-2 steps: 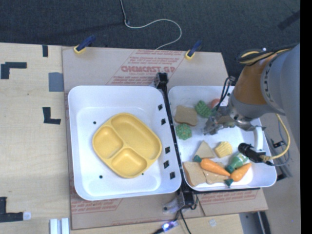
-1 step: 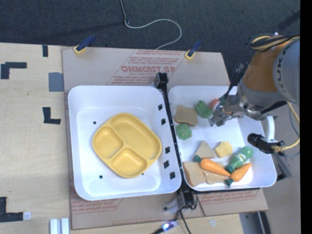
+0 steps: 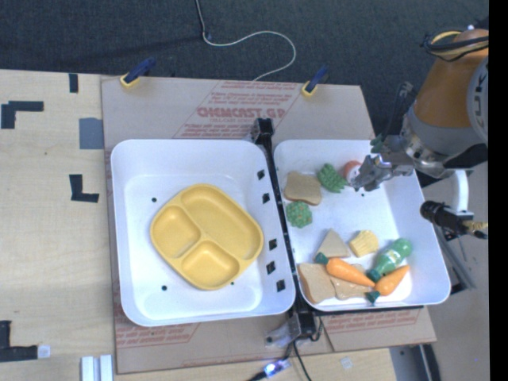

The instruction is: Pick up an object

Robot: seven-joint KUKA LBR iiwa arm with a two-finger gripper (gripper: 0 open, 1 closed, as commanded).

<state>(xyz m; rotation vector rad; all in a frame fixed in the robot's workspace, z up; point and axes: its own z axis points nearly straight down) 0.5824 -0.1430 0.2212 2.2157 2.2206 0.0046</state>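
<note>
While low over the right bin [image 3: 421,213] beside a green toy [image 3: 332,178], the claw [image 3: 370,173], its grip impossible to tell

Bench [image 3: 48,213]: pale wood top with black angular marks along the left side and a grey square near the upper left.
Cardboard sheet [image 3: 238,109]: lies flat on the bench, brown with red printing, under both bins.
Clamps: a blue and yellow clamp [image 3: 136,71] at the sheet's upper left corner, another clamp [image 3: 315,78] at its upper right.
Left bin [image 3: 131,165]: white, shallow, rests on the cardboard.
Right bin [image 3: 425,244]: white, shallow, touching the left bin along a black joint.
Cable [image 3: 238,38]: thin white wire looping over the dark floor behind the bench.
</note>
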